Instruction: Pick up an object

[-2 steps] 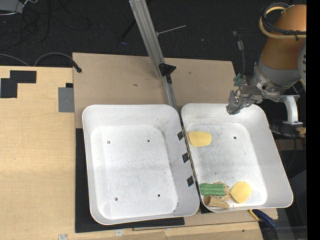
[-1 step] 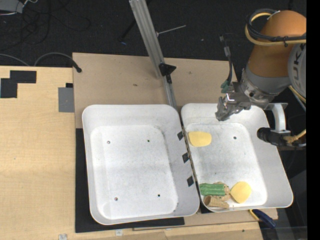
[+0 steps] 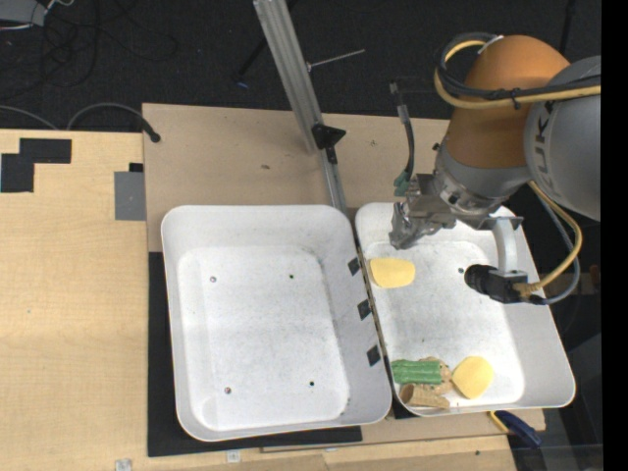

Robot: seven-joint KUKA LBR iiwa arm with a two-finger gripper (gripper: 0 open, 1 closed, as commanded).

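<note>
A pale yellow lump (image 3: 392, 273) lies in the right bin (image 3: 446, 312), close to its left wall. My gripper (image 3: 400, 237) hangs just above the lump's far edge, and its grey fingers (image 3: 404, 226) point down toward it. Nothing shows between the fingers. At the bin's near edge sit a green ridged piece (image 3: 418, 370), a round yellow piece (image 3: 473, 377) and a tan piece (image 3: 428, 395), all pressed close together.
The left bin (image 3: 260, 317) sits beside the right one, with black clips (image 3: 364, 308) along the shared wall. A slanted metal rail (image 3: 294, 86) rises behind the bins. A black cable fitting (image 3: 491, 282) on the arm hangs over the right bin.
</note>
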